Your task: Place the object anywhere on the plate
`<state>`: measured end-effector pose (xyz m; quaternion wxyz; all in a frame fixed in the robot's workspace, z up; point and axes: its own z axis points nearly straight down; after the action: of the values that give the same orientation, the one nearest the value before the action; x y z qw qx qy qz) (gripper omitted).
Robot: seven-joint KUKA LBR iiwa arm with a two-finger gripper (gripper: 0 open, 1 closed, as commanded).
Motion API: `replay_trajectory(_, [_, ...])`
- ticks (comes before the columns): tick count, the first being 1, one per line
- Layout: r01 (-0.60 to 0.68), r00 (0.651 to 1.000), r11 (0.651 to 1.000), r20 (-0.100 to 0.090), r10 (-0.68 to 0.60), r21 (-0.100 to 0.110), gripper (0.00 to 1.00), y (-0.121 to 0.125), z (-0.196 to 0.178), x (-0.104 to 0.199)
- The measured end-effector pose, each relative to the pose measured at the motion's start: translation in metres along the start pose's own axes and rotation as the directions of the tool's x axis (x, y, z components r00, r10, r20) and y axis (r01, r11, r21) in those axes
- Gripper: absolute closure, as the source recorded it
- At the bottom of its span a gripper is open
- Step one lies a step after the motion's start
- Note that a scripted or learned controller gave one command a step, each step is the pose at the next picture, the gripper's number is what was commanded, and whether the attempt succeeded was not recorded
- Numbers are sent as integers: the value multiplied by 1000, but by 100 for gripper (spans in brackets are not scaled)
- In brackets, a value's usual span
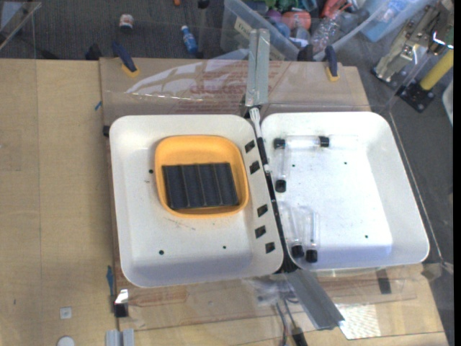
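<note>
Resting flat on the orange plate (pixel 202 147) in the left bin (pixel 133 215), a dark ribbed slab (pixel 200 186) already covers most of the plate's floor, so I judge the placing done. How the hand stands I cannot tell.

Little looks risky for the slab itself: it lies level, inside the raised rim. Its near edge sits close to the plate's near lip, though, so a knock from a returning arm could slide it over that lip onto the bin floor. The plate could also skate, since the bin floor looks smooth.

The plate is a rounded square of glossy plastic with soft corners. The slab is matt and charcoal, rectangular, with parallel grooves running front to back. Both bins are shallow white moulded trays; the right bin (pixel 403 193) carries clear tubes (pixel 301 142) with black ends near its left wall.
</note>
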<state>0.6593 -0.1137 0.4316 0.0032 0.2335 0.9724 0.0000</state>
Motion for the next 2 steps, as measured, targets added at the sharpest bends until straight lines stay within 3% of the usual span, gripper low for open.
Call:
replay_trajectory(1, [184, 983, 983, 6, -184, 0, 100, -42, -7, -16])
replay_trajectory(2, [429, 903, 903, 7, -429, 2, 100, -94, -7, -43])
